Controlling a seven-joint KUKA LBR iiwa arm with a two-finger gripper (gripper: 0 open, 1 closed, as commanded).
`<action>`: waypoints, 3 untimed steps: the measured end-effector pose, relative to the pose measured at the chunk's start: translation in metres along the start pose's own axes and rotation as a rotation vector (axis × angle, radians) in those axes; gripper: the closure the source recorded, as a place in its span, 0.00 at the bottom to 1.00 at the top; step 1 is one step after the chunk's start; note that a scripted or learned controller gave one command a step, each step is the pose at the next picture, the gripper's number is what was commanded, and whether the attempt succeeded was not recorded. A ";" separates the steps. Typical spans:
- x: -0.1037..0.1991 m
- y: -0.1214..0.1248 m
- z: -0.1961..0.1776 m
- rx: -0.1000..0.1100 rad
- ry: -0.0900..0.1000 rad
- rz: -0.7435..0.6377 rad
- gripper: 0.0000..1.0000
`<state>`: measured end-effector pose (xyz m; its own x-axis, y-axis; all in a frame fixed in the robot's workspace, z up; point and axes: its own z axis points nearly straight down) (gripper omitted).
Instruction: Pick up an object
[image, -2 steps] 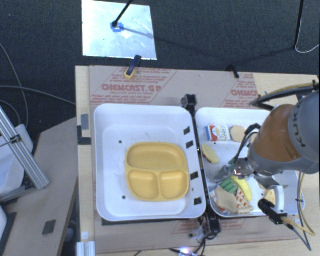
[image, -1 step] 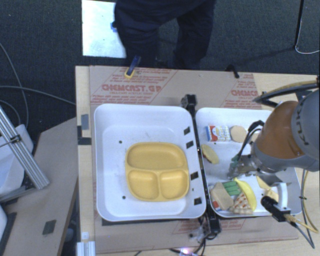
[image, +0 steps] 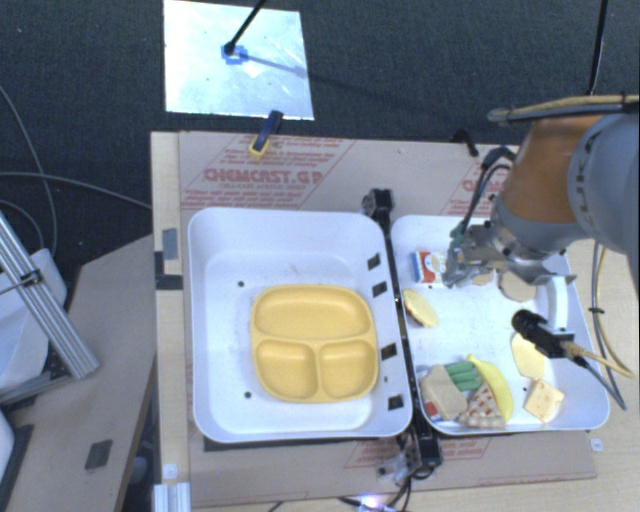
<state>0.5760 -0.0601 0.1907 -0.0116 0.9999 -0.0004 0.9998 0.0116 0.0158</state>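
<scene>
overhead, the gripper (image: 458, 272) is seen low over the far left part of the right bin (image: 590, 405), just beside a small red and white packet (image: 428, 267). whether its fingers are parted or closed cannot be told. a yellow divided tray (image: 313, 341) is set in the left bin (image: 215, 300).

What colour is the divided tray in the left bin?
Yellow. The divided tray shows plainly in the camera view, lying in the white left bin.

A divided tray (image: 313, 341) lies in the left bin (image: 215, 250); food items crowd the right bin's (image: 590, 405) front.
</scene>
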 end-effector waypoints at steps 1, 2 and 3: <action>-0.004 -0.005 0.006 0.014 0.000 0.008 0.00; -0.059 0.012 0.112 0.016 -0.002 0.014 0.00; -0.023 0.076 0.106 0.007 0.000 0.003 0.00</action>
<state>0.6544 -0.0818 0.0858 -0.0088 1.0000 0.0000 0.9999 0.0088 0.0086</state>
